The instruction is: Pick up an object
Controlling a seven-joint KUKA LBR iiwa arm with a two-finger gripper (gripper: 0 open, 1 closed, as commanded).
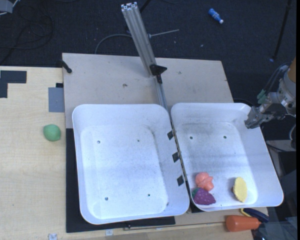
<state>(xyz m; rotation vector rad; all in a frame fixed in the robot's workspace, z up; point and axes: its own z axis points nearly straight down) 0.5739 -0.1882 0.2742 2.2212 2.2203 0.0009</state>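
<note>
In the right bin, near its front edge, lie three small toys: an orange-pink one, a purple grape-like one just below it, and a yellow one to their right. My gripper hangs at the bin's far right rim, well behind the toys and apart from them. Nothing shows between its fingers.
The left bin sits beside the right one. A green ball rests on the wooden bench to the left. An orange object lies just outside the right bin's front edge. A metal bar slants up behind the bins.
</note>
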